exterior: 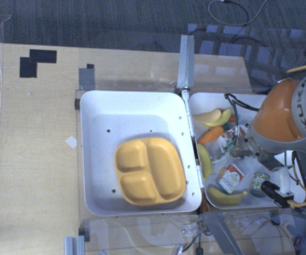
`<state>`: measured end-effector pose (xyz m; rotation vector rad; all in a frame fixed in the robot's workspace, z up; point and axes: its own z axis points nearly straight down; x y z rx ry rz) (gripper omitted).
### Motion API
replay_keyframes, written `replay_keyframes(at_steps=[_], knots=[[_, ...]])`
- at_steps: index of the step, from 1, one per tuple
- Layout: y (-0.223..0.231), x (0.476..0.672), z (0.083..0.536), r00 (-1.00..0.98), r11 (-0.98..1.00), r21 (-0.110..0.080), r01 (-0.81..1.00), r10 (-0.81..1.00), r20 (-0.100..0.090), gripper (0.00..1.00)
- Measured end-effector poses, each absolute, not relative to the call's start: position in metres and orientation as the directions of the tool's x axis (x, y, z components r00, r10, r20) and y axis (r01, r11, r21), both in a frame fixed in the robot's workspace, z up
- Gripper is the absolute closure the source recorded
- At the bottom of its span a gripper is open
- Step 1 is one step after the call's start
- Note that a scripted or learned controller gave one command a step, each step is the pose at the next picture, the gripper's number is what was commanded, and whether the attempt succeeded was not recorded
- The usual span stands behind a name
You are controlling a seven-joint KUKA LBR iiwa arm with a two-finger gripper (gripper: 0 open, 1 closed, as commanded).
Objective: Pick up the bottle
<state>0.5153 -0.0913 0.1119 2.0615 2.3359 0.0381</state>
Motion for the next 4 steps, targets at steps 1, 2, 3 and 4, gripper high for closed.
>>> replay_keyframes(at_steps=[1,2,3,4], knots=[[-0.080,0.537,0.186,-0.099,0.099,0.005,0.995,0.995,-0.001,0.00],[-0.115,0.563,0.101,0.052,-0.052,0.005,0.999,0.999,0.000,0.00],[-0.183,0.524,0.190,-0.176,0.176,0.007,0.984,0.984,-0.004,0.00],[-0.199,0.525,0.095,0.013,-0.013,0.005,1.000,1.000,-0.001,0.00]])
